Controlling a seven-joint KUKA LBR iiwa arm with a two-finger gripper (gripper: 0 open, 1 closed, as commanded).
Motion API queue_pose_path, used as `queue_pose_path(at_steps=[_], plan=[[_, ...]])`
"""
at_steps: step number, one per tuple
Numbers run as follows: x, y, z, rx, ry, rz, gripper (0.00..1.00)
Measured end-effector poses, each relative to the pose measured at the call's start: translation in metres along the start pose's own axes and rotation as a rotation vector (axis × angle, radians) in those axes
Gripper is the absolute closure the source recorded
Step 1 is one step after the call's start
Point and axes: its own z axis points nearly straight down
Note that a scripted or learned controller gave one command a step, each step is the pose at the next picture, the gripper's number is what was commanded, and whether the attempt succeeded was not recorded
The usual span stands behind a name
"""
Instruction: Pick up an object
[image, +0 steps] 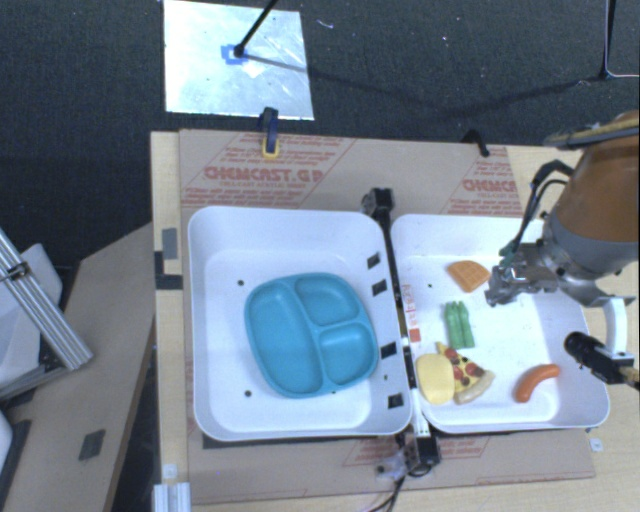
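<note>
"CHEMCAST GP" printed in red on brown sheet (300, 165) under two white bins (290, 225). Dark carpet floor (80, 110) beyond bench (165, 180). Gripper (500, 290) over right bin, finger state unreadable.

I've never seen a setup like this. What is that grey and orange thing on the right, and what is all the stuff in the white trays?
One camera looks down at a slant on a bench. The grey and orange thing is a robot arm reaching in from the right; its gripper hangs over the right bin, with nothing visibly held. That bin holds toy food: an orange piece, a green vegetable, a pizza slice, a yellow piece and a sausage. The left bin holds a blue divided plate.
</note>
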Motion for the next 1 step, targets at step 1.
queue_pose_path(at_steps=[1], plan=[[-0.0003, 0.0019, -0.033, 0.002, 0.0, -0.001, 1.0]])
